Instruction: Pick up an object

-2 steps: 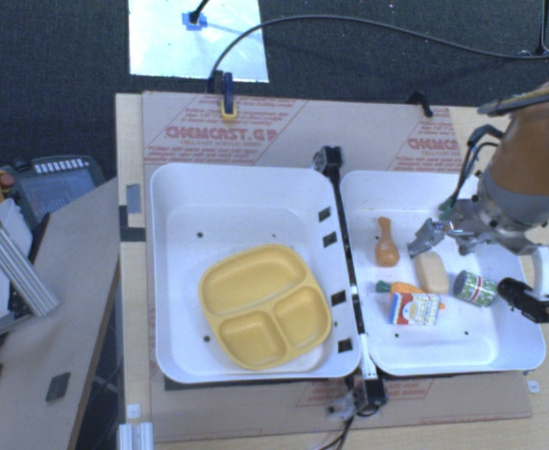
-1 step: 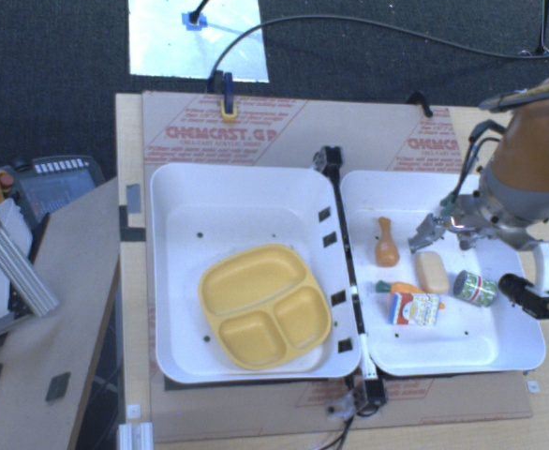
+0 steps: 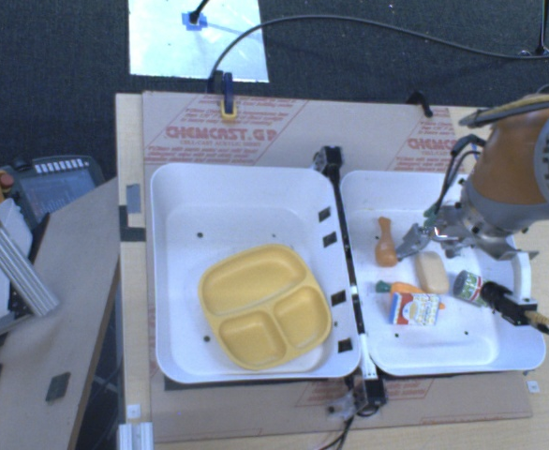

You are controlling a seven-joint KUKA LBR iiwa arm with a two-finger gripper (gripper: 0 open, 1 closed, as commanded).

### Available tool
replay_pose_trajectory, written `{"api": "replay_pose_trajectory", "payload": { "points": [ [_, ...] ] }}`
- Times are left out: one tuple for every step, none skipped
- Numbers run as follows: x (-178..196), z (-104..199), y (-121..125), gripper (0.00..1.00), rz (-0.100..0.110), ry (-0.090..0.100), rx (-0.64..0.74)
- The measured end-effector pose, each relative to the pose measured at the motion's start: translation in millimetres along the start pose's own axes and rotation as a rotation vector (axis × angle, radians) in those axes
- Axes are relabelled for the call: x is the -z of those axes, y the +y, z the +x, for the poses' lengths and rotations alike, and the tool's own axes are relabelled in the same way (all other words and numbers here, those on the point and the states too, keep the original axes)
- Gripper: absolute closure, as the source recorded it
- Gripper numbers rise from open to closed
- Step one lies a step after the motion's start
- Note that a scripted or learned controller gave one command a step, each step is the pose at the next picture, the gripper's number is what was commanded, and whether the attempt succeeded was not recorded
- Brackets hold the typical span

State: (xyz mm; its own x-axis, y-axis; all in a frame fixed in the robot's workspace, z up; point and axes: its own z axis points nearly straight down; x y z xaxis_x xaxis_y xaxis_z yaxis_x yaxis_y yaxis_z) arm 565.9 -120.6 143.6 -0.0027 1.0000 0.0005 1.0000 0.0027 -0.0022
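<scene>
You have the arm reaching in over the right bin, and its gripper hangs low above that bin's middle. Take the tan block as your landmark: the gripper sits just up and left of it, close to its top edge. You cannot tell from this slant whether the fingers are spread or closed, since the metal parts blur together there, and nothing visibly sits between them.

Left of the tan block, near the gripper's tip, stands a small brown bottle-shaped piece, its narrow end pointing toward the far wall. Just below the block lies an orange carrot-like piece with a green end, and under that a small printed carton. To the block's right you see a dark green bottle lying on its side.

Well to the left of the block, in the left bin, rests a yellow three-compartment tray, turned at a slant.
</scene>
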Motion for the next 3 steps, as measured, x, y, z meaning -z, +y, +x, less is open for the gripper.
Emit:
{"api": "replay_pose_trajectory", "payload": {
  "points": [
    [-46, -2, 4, 0.00, -0.014, -0.006, -0.001],
    [-31, -4, 7, 1.00, -0.027, -0.012, -0.002],
    [16, -5, 17, 1.00, -0.008, -0.002, 0.002]
  ]
}}
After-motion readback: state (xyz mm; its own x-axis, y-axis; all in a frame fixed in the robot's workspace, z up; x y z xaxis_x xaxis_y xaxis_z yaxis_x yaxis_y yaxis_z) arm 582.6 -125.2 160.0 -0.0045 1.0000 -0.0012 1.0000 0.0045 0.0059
